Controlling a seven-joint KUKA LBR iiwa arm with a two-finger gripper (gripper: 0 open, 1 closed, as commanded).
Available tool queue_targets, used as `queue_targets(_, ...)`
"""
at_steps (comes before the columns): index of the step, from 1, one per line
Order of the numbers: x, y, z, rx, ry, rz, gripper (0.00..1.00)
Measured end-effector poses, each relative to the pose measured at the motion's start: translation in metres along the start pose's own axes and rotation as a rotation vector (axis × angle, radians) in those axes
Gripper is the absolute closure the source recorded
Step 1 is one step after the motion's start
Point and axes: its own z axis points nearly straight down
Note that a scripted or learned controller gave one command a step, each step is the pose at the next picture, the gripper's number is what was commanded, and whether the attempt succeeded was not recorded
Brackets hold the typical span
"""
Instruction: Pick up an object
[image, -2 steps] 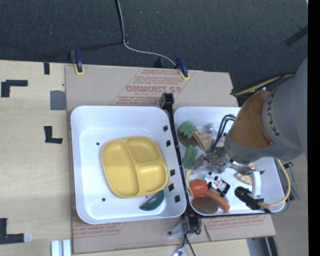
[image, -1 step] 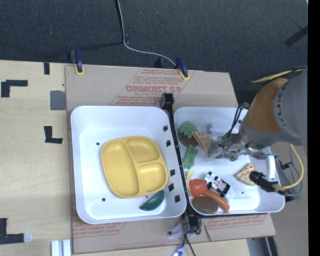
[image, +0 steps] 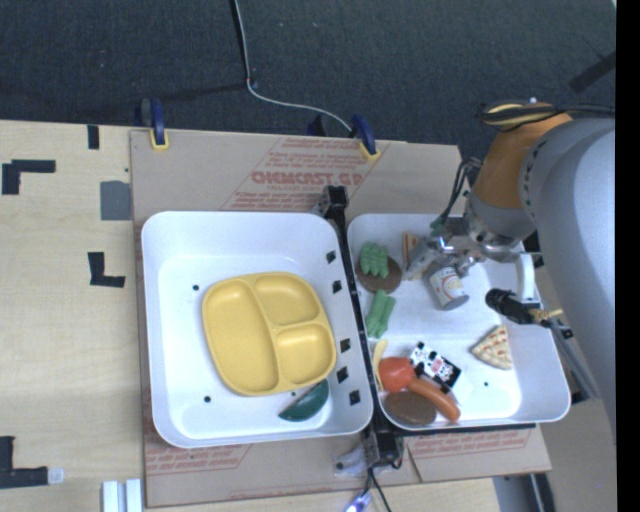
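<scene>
My gripper (image: 443, 252) hangs low over the back of the right bin (image: 535, 395), under the grey arm with its orange band (image: 510, 160). Directly beneath it stands a small silver can (image: 448, 287); whether the gripper touches it is unclear. To the left lie a green leafy toy (image: 373, 259), a brown disc (image: 388, 277) and a green pod (image: 380, 313). A pizza slice (image: 492, 348) lies at the right. Near the front are a red toy (image: 396, 373), a black-and-white piece (image: 436, 366), an orange sausage (image: 443, 402) and a brown patty (image: 408, 408).
The left bin (image: 170, 250) holds a yellow divided plate (image: 268, 331) and a teal piece (image: 305, 402) at its front. A black divider (image: 350, 300) runs between the bins. A black part of the arm (image: 507, 303) reaches over the right bin's right side.
</scene>
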Motion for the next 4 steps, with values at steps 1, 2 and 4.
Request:
queue_targets(1, 0.003, 0.002, -0.012, -0.013, 0.005, -0.002, 1.00)
queue_targets(2, 0.004, 0.002, -0.012, -0.012, 0.006, -0.002, 0.00)
queue_targets(4, 0.066, -0.096, 0.000, -0.025, -0.004, 0.001, 0.00)
